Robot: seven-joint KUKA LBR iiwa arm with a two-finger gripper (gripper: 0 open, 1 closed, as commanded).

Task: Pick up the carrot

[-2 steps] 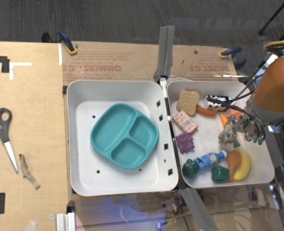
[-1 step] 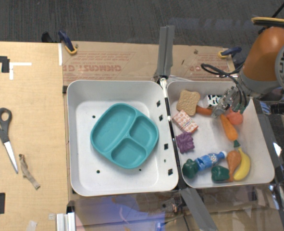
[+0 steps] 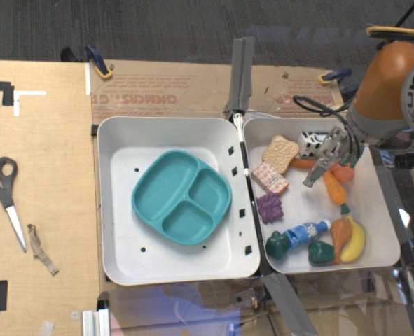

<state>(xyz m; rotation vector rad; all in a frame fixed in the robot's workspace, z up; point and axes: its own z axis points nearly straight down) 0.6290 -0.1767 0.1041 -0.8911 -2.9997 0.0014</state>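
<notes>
Two white bins sit side by side on the bench: the left bin holds a teal divided plate, and the right bin holds a scatter of toy food. Nearest the camera in the right bin, along its front edge, lie a dark green piece, a blue and white bottle, another green piece, a yellow banana, and a short orange piece with a green top. Just behind those, a purple grape bunch lies by the left wall. Farther back, the carrot lies in the right half of the bin, its long axis running diagonally, its upper end toward the gripper and its lower end toward the front right. The gripper hangs just left of the carrot's upper end, beside it rather than around it; whether its fingers are spread or pressed together cannot be told. A pink wafer and a tan cracker lie to the left, and a black and white die sits at the back. Beyond the bins, scissors rest on the bench at far left.
</notes>
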